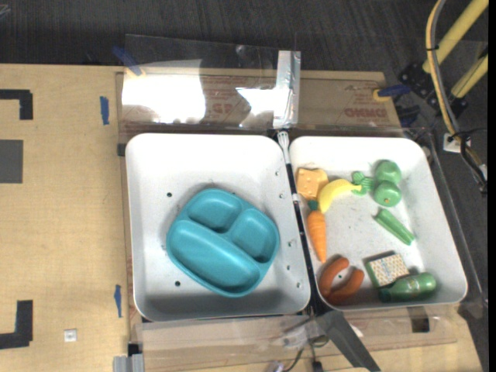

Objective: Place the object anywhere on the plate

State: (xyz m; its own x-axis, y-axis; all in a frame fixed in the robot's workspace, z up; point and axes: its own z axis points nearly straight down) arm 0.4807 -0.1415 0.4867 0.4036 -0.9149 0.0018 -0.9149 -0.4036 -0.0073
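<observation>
Glossy green cucumber (408,287) (smooth plastic) beside checkered block (386,268).

A teal plate (222,241) with 3 compartments lay flat in the left bin (147,169), turned at a slant. The toy foods sat in the right bin (442,231): banana (335,192), carrot (317,234), sausage (341,277).

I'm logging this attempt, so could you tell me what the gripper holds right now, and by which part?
Nothing is seen held: the toy foods lie in the right bin, and the teal plate sits bare in the left bin.
</observation>
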